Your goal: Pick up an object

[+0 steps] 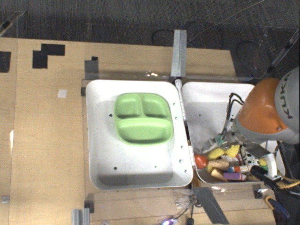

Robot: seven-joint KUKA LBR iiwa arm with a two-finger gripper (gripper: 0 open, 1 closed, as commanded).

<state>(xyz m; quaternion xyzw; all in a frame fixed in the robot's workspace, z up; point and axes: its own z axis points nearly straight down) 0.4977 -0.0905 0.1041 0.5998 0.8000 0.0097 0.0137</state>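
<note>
Two shallow white bins sit side by side on the table (47, 139): the left bin (101, 125) and the right bin (206, 102). One green divided tray (143, 117) lies in the left bin, with three compartments. One arm (265, 111) reaches over the right bin. Beneath it lies a heap of small objects (225, 163), too jumbled to count exactly: one red, a few yellow, one purple.

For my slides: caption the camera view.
KUKA arm reaches into the right bin over cluttered small objects; green divided tray sits in the left bin.
</note>
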